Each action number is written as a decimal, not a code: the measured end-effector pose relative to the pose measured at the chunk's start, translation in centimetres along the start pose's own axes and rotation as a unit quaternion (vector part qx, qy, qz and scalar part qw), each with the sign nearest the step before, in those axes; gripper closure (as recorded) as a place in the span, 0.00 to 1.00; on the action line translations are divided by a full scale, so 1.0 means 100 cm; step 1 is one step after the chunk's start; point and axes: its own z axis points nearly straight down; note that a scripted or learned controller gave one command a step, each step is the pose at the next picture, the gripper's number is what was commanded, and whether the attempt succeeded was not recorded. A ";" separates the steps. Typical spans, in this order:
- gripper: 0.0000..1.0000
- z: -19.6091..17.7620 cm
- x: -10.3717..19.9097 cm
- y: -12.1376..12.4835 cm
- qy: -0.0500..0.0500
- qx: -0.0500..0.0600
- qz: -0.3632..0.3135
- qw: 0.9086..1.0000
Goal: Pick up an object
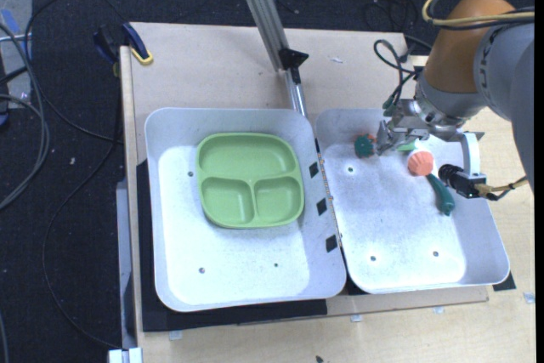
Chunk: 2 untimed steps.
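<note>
Two white bins (255, 285) are shown; a green divided plate (252, 180) occupies the left one. At upper right, the gripper (393, 138) is lowered beside a small teal object (365, 147); its opening cannot be judged. An orange ball (420, 162) lies nearby. Approach is under way; closure around one object is judged necessary next.

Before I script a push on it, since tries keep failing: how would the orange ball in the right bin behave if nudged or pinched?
The orange ball looks round and smooth, so a nudge would likely send it rolling across the flat floor of the right bin. Pinched off-centre it may squirt sideways. It looks small beside the gripper, so probably light.
</note>
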 end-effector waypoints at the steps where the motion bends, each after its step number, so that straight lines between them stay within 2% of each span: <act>1: 1.00 -0.064 0.004 0.002 0.000 -0.002 -0.001 1.000; 2: 1.00 -0.110 0.004 0.004 0.000 -0.002 -0.001 1.000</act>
